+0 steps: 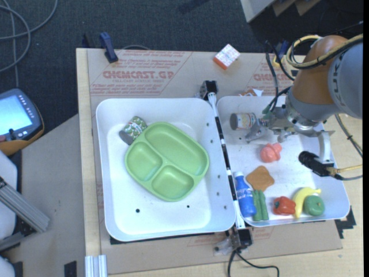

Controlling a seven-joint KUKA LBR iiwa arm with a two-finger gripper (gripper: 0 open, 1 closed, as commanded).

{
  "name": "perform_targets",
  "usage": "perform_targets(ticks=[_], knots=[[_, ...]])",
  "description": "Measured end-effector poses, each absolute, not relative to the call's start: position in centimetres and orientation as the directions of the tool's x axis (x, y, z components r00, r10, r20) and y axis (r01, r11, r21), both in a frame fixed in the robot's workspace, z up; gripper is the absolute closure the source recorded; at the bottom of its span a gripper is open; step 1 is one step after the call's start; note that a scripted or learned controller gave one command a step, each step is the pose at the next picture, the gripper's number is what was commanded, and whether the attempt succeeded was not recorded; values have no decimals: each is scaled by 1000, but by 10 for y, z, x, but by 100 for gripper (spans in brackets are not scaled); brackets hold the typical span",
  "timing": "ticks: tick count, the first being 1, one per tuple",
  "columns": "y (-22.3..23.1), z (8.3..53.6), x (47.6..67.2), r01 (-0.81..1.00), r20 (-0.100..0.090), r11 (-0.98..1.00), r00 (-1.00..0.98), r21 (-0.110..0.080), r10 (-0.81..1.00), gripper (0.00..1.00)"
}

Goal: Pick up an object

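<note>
Nearest me, along the front of the right bin (340, 203), I have a blue bottle (243, 195) and a green stick (260, 205) lying side by side, then a red pepper (283, 205), a banana (304, 198) and a green apple (314, 205) packed close together. Just behind them sits a flat brown piece (260, 178). All of these look like light, rigid plastic toys.

The left bin (109, 154) carries a green tray (167, 160) with three compartments, and a small crumpled packet (132, 129) touching its far-left edge.

Further back in the right bin is the pink lump (270, 152), my pick: it lies by itself with bare floor around it. I judge it light, rounded and fairly smooth, so it could squirt out of a shallow pinch; I would close across its narrow middle, fingers low.

Behind it the gripper (269, 126) hangs just beyond the lump, with a small can (243, 120) on its side to its left. I cannot tell how far the jaws stand apart, and I see nothing held between them.
</note>
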State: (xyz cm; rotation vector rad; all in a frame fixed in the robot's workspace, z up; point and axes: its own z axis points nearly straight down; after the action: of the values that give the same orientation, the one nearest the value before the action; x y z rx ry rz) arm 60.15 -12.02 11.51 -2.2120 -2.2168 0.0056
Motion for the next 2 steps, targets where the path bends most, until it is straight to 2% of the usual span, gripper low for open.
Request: perform_targets(ticks=[1, 2], knots=[[-123, 82, 568, 1000, 2, -2, 2, -8, 1000, 0], [-123, 96, 571, 1000, 0, -1, 1, 3, 1000, 100]])
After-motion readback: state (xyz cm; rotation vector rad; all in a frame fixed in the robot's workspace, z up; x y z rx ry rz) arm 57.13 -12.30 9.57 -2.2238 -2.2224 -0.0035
